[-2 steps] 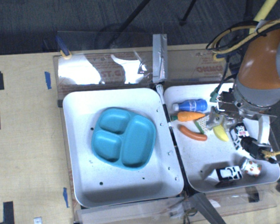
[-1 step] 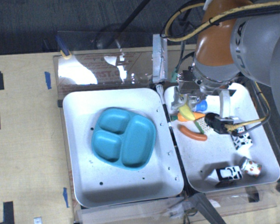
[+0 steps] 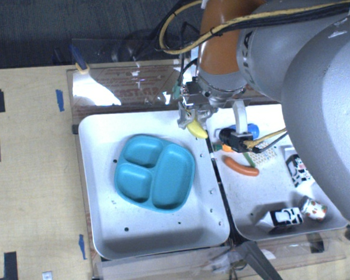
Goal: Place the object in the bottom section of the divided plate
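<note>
One yellow object (image 3: 196, 128) in the end effector (image 3: 193, 121) overhangs the left bin's rim (image 3: 208, 158).

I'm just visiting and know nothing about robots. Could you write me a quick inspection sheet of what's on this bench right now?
Surface: two shallow white bins, left bin and right bin, on a pale wooden bench.
Job's things: blue divided plate in the left bin, its sections bare; a small yellow object at the end effector's tips, above the bins' shared edge.
Clutter: in the right bin an orange sausage-shaped item, a blue item, black-and-white toys.
End effector: beside the plate's upper right; grip on the yellow object unclear.
Cables: yellow and black cables loop over the arm.
Surroundings: blue tape marks, dark floor.
</note>
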Tool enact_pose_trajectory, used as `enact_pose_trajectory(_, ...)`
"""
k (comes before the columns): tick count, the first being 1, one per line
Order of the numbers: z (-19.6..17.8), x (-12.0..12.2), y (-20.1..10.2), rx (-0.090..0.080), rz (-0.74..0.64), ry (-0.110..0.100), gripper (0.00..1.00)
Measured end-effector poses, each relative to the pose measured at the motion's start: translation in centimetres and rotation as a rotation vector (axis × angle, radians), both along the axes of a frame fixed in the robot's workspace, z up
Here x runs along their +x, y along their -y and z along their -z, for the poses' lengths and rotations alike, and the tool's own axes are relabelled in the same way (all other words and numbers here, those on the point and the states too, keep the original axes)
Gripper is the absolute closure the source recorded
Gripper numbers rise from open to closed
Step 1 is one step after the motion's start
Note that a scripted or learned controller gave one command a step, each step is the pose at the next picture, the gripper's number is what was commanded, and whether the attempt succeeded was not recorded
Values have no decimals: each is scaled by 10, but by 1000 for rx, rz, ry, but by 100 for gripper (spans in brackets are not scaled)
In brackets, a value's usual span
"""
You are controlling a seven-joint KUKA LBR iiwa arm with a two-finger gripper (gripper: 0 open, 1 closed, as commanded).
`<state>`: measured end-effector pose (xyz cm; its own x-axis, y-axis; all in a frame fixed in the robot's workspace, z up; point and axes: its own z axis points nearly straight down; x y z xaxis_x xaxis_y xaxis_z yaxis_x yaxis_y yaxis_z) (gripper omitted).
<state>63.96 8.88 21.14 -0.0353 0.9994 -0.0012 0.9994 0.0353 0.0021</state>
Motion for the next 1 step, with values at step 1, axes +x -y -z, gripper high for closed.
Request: enact_pose_trajectory(1, -2, 14, -77, 0, -27, 0, 100)
